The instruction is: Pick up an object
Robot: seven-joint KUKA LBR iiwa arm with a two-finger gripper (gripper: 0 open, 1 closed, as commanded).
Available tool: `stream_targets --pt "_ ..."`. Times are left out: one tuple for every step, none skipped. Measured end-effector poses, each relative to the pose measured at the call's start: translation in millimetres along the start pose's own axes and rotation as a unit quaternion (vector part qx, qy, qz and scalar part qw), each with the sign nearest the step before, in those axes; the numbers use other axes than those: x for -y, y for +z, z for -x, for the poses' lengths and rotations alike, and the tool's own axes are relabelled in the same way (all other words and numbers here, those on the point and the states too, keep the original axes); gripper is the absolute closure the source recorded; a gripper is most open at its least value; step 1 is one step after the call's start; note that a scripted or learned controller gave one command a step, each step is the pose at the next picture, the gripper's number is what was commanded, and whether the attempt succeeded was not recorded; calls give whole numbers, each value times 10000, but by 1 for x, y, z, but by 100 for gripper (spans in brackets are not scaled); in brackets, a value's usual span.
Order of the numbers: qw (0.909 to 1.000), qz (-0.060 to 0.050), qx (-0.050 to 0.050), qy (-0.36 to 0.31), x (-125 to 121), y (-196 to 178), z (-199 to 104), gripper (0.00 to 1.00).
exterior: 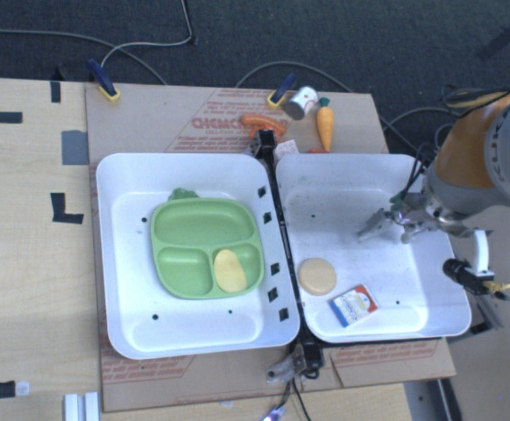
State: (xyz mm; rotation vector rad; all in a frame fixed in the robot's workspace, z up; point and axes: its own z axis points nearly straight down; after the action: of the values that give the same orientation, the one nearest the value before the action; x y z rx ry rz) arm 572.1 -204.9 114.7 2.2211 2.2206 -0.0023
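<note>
Jaws: the gripper (379, 225) sits low inside the right bin (325, 175), right of frame centre; its two grey fingers (371, 227) point left and look slightly spread, with nothing between them.
Arm: grey with an orange band (467, 147), entering from the right edge of the frame.
Right bin contents: a round tan disc (317, 276) lies at the bin's lower left, near the dividing wall; a small white packet (353, 305) with red and blue print lies just right of and below the disc. The print is too small to read.
Relation to jaws: disc and packet both lie below and left of the gripper, apart from it.
Left bin (123, 182): holds a green divided tray (204, 228); a yellow oval piece (230, 270) rests in the tray's lower right compartment; a bit of green leafy material (183, 194) shows at the tray's upper left edge.
Cardboard sheet (150, 117): lies under both bins; red lettering is printed at its upper middle, upside down and not legible.
On the cardboard above the bins: an orange carrot (325, 125), a white cylinder (302, 102), a red-orange piece (264, 123).
Clamps: blue and yellow clips (102, 79) at the cardboard's upper edge.
Bench (18, 261): pale wood with black tape marks at frame left.
</note>
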Motion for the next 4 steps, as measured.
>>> stream_targets --pt "10000 5 -10 -12 -53 -25 -44 0" --pt "10000 6 6 1 -41 -90 20 0" --pt "10000 -18 -18 -11 30 -25 -67 0" --pt "10000 -1 -16 -19 22 -73 -195 0"
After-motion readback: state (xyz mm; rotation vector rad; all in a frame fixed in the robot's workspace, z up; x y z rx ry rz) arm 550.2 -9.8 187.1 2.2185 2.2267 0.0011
